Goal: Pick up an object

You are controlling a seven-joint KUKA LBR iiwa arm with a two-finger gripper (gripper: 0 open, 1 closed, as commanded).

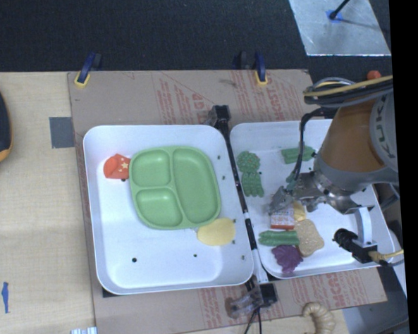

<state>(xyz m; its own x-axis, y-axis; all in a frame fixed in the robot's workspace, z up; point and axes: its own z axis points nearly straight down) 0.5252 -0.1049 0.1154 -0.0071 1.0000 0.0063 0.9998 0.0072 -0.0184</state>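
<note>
- Here, gripper (287, 195) hangs low in the right bin (263, 135); finger state unclear.
- Red-labelled packet (282, 219) below it at 6 o'clock; writing unreadable.
- Green pod (279, 237) lies 9-to-3.

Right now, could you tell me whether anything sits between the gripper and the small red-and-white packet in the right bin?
Nothing visible does: the gripper hangs directly over the small red-and-white packet, with the green pieces off to its side.

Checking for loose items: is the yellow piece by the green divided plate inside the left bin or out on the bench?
Inside. The yellow piece lies on the left bin floor, within its rim.
</note>
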